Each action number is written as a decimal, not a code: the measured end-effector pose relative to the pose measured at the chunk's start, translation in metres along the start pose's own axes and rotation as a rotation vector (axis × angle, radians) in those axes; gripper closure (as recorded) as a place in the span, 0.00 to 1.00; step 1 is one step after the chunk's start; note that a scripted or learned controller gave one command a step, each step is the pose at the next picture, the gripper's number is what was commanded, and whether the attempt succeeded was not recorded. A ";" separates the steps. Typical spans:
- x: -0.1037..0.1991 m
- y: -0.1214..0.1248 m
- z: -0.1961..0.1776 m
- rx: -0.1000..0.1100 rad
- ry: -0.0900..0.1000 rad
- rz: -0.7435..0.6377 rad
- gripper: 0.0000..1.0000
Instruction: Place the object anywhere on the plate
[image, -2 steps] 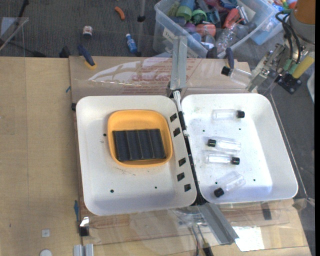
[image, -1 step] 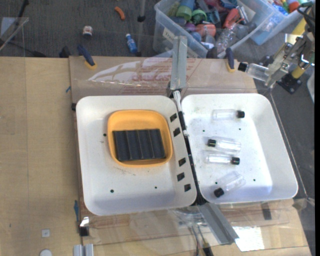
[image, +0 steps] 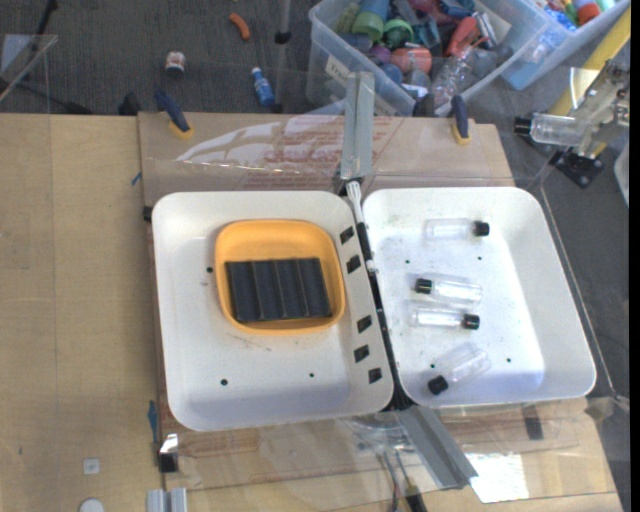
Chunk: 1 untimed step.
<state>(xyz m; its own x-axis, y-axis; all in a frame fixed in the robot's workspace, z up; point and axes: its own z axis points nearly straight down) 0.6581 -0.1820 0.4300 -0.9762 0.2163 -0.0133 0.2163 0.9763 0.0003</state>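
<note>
While four clear plastic vials with black caps (image: 447, 289) lie scattered in the right white bin (image: 540, 300), we see the rounded orange plate (image: 232, 250), bearing a black ribbed slab (image: 278, 290), in the left white bin (image: 180, 300); the claw's state we cannot tell.

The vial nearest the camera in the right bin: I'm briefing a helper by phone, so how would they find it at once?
Start at the right bin, beside the bin with the orange plate. Four clear vials with black caps lie there; go to the bottom one, the lowest vial. It alone lies at a slant, its cap pointing down-left toward the divider.
</note>
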 end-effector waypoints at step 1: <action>-0.008 -0.019 -0.008 0.000 0.000 -0.259 1.00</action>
<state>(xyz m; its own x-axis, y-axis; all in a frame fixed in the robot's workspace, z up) 0.6619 -0.2024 0.4383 -0.9991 -0.0408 -0.0133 -0.0408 0.9992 -0.0027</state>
